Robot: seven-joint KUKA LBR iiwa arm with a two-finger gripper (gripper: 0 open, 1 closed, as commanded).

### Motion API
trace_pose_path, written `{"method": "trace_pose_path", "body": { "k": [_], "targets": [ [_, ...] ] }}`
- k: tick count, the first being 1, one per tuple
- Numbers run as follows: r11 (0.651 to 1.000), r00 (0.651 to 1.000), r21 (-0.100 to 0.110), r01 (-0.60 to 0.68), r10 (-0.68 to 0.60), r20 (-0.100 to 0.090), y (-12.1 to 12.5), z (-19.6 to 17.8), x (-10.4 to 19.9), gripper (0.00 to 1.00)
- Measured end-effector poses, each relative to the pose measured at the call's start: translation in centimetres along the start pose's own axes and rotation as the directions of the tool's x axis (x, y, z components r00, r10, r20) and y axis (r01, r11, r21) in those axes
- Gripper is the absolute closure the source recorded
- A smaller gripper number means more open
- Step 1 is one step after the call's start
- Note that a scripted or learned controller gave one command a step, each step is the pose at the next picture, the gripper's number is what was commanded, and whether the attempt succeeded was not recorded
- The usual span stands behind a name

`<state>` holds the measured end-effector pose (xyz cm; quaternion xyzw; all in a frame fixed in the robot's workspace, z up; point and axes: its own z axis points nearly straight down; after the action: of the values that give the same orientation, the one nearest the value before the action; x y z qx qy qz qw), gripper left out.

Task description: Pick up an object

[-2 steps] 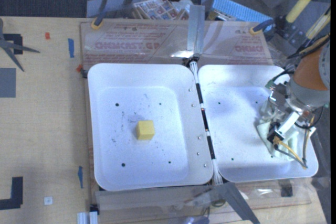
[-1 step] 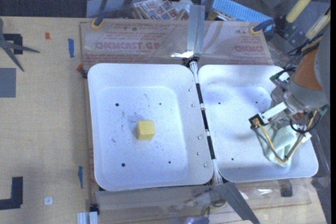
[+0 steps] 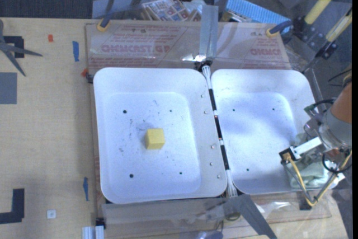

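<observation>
Yellow cube (image 3: 155,139) in left bin (image 3: 112,92), well apart from gripper (image 3: 305,168).

2 bins side by side on the bench (image 3: 45,137), cube (image 3: 155,139) in the left bin (image 3: 112,92), gripper (image 3: 313,168) at the near right corner of the right bin (image 3: 251,92)

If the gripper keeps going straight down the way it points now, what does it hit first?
Most likely the floor of the right bin near its lower right corner. The gripper hangs over that spot, far from the yellow block in the left bin. Depth is unclear from this slant.
</observation>
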<state>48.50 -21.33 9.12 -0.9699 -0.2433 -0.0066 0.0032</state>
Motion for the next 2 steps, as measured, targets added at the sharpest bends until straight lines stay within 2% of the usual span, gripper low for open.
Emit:
{"method": "trace_pose_path", "body": {
  "k": [1,2],
  "targets": [
    [0.952,0.952,0.009,0.306,-0.306,0.002,0.2,0.1,-0.3,1.00],
    [0.990,0.990,-0.013,-0.140,0.140,0.002,-4.2,0.2,5.5,1.00]
  ]
}}
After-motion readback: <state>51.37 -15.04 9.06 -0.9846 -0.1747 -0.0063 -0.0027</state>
